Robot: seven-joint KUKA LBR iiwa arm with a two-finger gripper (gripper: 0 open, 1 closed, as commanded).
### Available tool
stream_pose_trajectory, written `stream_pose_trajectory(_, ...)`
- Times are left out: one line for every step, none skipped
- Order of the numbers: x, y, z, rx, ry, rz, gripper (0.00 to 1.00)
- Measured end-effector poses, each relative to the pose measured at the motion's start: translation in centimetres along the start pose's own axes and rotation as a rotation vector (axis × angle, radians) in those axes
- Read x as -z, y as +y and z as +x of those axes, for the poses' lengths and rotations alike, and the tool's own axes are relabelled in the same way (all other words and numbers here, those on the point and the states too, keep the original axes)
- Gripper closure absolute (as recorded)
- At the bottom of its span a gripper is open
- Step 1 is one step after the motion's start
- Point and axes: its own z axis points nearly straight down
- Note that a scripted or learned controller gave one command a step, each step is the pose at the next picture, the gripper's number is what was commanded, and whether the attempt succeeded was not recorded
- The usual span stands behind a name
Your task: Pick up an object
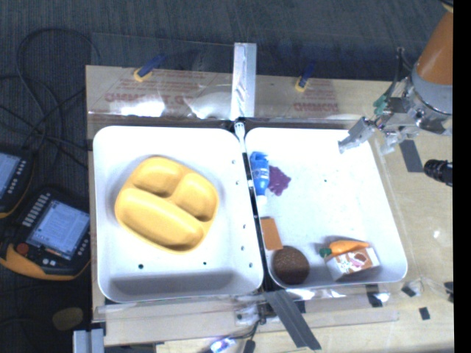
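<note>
Since the gripper (352, 141) hovers over the right bin's (346, 197) far right corner, nothing is grasped; whether the fingers are spread, I cannot tell. Items hug near and left walls.

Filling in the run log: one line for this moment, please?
gripper: over right bin top-right corner, holding nothing | right bin: blue bottle, brown ball, carton | left bin: yellow object

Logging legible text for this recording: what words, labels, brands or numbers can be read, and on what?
None can be read.
Red print on the clear sheet behind the bins: too blurred.
Small carton in the right bin: printing too small.
Blue tube: label illegible.
Pendant screen, left: blurred.
</note>
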Motion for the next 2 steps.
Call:
stream_pose_trajectory(-11.1, -0.3, 5.3, 0.013, 0.000, 0.001, 0.00)
stream_pose_trajectory(-9.7, 3.6, 10.9, 0.154, -0.002, 0.000, 0.00)
